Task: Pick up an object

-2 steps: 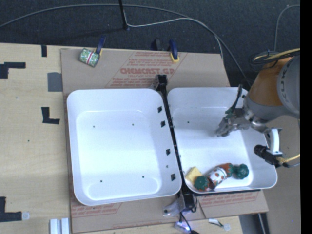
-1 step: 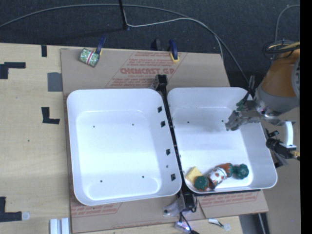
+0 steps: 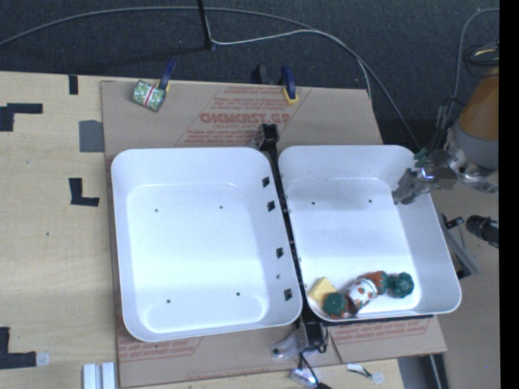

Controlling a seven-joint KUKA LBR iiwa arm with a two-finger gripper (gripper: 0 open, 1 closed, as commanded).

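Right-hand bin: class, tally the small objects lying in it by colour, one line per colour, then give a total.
Yellow: 1 (yellow block)
Green: 2 (green ball, dark green ball)
Red and white: 1 (red-and-white toy)
Total: 4

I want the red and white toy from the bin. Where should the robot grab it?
Grab the red and white toy across its narrow middle, coming straight down from above. It lies on its side, slanted, with a green ball and another green piece close at its ends, so the long sides look easiest for the hand.

2 white bins point(image 3: 195, 160), 4 small objs point(image 3: 361, 292).
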